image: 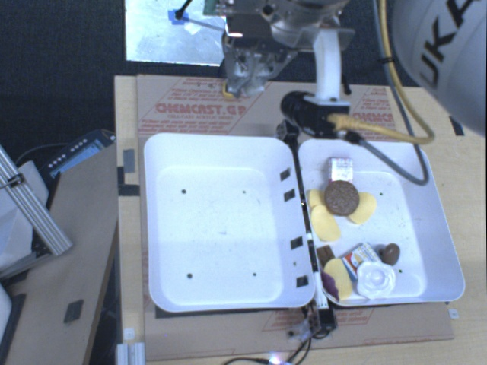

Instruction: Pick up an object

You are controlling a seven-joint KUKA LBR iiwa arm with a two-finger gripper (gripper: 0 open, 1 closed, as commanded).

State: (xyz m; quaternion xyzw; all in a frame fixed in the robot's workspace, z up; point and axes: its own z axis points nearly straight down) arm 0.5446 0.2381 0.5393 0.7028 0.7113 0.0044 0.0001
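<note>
**Arm Poised Above the Bins, No Object Yet Taken**

The end effector (242, 71) hung high over the far edge of the tabletop (190, 101), beyond both bins and above the printed cardboard sheet. Whether it was wide or narrow could not be told from the view; nothing was seen in its grip.

The step in hand looked like the approach, with the pick itself not yet begun. All the candidates lay in the right bin (434, 226): a round brown cookie (342, 197) resting on pale yellow chips (326, 221), a small white packet (340, 167) just beyond it, and nearer the front a white crumpled lid (377, 279), a small brown nut-like piece (390, 253) and a wrapped sweet (358, 256). The left bin (221, 226) sat beside it, the two touching along their inner walls.

The objects lay well apart from the end effector, nearer the camera and to its right in the view. The next move would likely call for travelling over the right bin, choosing one piece that stood free of its neighbours, and descending squarely; the cookie overlapping the chips might slip or drag them.
</note>
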